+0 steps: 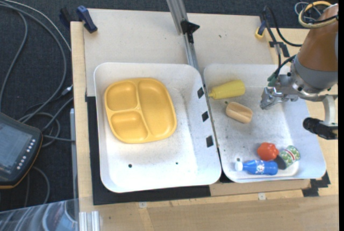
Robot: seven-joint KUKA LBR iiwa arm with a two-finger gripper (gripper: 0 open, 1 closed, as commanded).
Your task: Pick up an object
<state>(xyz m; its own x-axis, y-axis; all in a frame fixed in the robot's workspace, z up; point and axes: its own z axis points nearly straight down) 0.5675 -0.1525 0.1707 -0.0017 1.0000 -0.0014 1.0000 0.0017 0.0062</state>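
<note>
Over the right bin's (306,141) bare right half, the end effector (269,99) hovers right of the bread roll (238,112), its opening impossible to tell.

The arm (317,55) is rounded and bulky, with a broad orange band above a grey wrist section. Black cables run along its nine o'clock side. The gripper (269,96) is a small metallic silver assembly, its details too small to read, perhaps bolted plates.

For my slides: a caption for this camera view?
Gripper hovers in the right bin near the toy hot dog; yellow tray in the left bin.
</note>
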